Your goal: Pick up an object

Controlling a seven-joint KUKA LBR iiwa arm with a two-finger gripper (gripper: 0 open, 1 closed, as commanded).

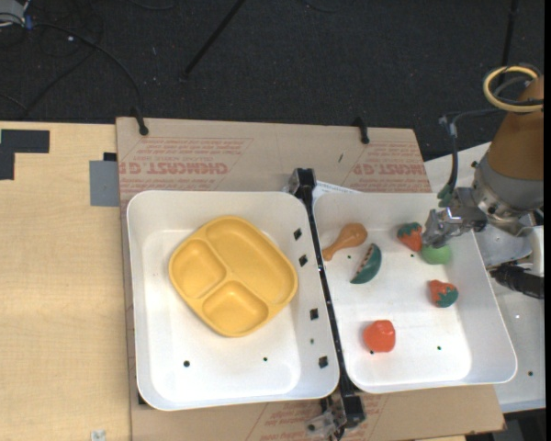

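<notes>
We see the gripper [438, 231] low over the far right part of the right bin [496, 356], reaching in from the right, and we judge it has been brought there because that corner holds a small cluster of pieces close together. A green piece [438, 254] lies directly under the gripper's tip, and an orange-red piece [409, 237] sits just to its left, near or touching the metal end; we cannot say which of the two is the target, nor whether either lies between the fingers, since the fingers themselves are too small and too dark for us to tell if they are spread or closed. We therefore count nothing as held. The other loose items lie apart on the bin floor: a tan drumstick-shaped toy [345, 239] near the divider, a green-and-red wedge [367, 264] beside it, a red-and-green piece [443, 293] below the gripper, and a red cup-like object [380, 335] toward the front. In the left bin [156, 356] a yellow divided plate [232, 275] rests flat, well away from the arm.
</notes>
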